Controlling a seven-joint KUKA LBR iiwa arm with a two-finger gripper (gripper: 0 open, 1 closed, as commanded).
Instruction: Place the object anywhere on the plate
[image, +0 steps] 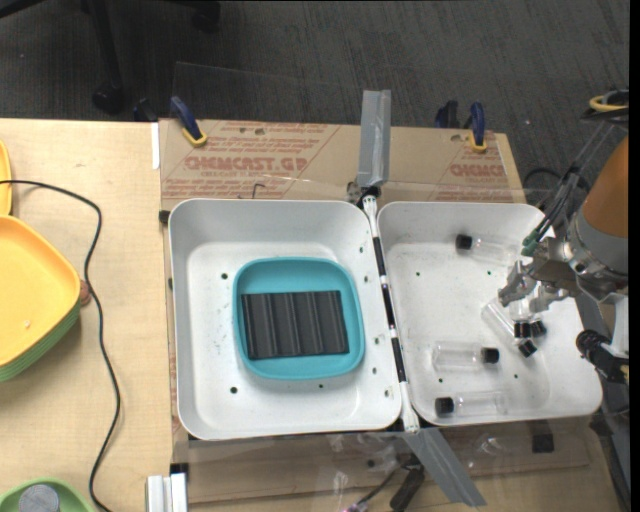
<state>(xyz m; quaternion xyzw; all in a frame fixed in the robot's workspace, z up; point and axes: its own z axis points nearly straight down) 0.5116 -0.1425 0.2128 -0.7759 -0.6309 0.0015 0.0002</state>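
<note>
The things to be moved are small clear tubes with black caps, scattered loose across the floor of the right bin (400, 300): one lies near the bin's far side (472, 243), one in the middle toward the near side (465, 355), one against the near wall (470, 405), and one more slants up under the arm's tip (500, 322). They lie flat and well apart, as things tipped in without order do, which leaves room to come down on any one of them. The pincer (527, 328) hangs low over the right side of that bin, close above or touching the slanted tube and a pair of small black caps; whether it is spread or pressed together I cannot tell, nor whether anything is caught in it. The plate (250, 372), a teal dish with a dark ribbed middle, sits square in the left bin (190, 300), away from every wall, so a drop anywhere over it should land well. A divider separates the two bins, so a carry would probably need a lift first. Both bins rest on brown cardboard (260, 160) clamped to the surface.
</note>
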